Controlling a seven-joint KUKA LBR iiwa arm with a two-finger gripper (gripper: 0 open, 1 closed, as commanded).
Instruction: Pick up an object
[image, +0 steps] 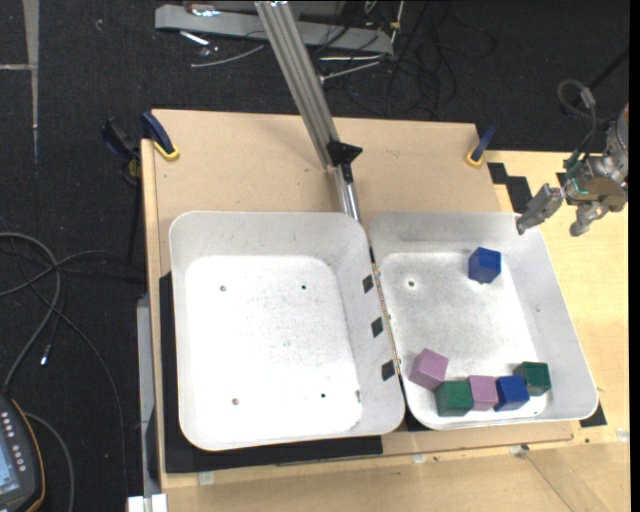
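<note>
hanging at the right edge of the camera view, past the far right corner of the right-hand shallow white bin (560, 300), the two-finger gripper (556, 216) is being seen with its two grey fingers (536, 208) spread apart and nothing between them; it is released and is gripping no object. it is being held off the outer rim of that bin, over the tan wooden bench (300, 160).

six small blocks are being carried by the right-hand bin. a lone blue cube (484, 265) is sitting near the far right part of the bin floor, well apart from the others. along the near edge a cluster is being formed: a pale purple cube (429, 367) tilted at the left, a dark green cube (453, 397) just beside it, then a second pale purple cube (483, 391), a second blue cube (511, 391) and a second dark green cube (535, 377) by the near right corner, each touching or nearly touching its neighbour.

the left-hand shallow white bin (200, 300) is lying beside the right one, their inner rims overlapping. a slanted grey metal pole (300, 85) is running down from the top of the view towards the seam between the bins.
</note>
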